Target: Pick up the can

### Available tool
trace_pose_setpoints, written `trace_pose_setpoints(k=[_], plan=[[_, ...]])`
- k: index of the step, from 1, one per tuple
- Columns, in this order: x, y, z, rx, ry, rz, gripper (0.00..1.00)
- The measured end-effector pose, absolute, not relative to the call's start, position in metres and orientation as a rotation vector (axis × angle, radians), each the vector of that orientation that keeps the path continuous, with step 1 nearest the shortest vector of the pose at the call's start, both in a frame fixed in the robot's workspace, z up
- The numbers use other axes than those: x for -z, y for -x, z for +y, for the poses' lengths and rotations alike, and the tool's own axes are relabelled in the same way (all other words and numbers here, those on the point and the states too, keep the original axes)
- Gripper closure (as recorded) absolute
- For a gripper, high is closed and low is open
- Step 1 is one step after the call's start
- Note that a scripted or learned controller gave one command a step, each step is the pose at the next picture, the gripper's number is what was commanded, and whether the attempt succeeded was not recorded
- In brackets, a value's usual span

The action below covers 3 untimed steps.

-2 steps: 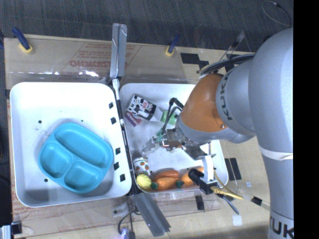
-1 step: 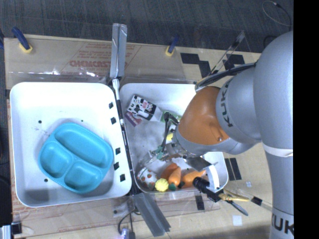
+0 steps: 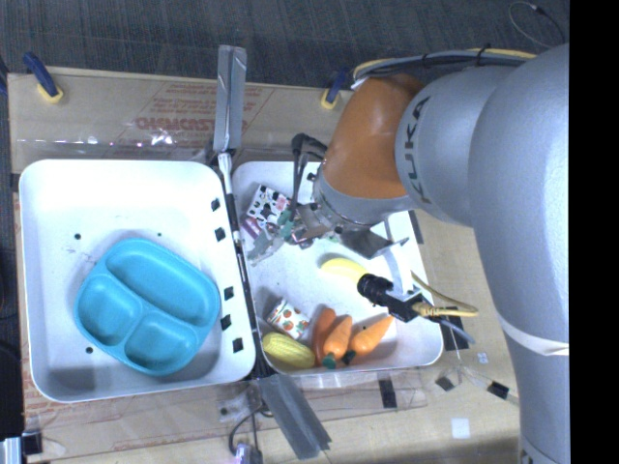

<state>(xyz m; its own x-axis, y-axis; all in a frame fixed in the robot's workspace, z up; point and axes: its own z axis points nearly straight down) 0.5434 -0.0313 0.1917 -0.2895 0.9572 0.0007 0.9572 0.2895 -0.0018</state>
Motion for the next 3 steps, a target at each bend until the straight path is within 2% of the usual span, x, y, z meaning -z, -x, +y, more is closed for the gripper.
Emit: trace_pose_setpoints(k=[1,2,3], plan=[[-0.200,-0.543,-0.032,-0.005,1.866,-2.522,1.00],[-0.191,-0.561,-0.022,-0.003,2.052,-2.377,1.00],[-0.190,-0.511,0.016,-0.010,2.368,-2.055,1.00]])
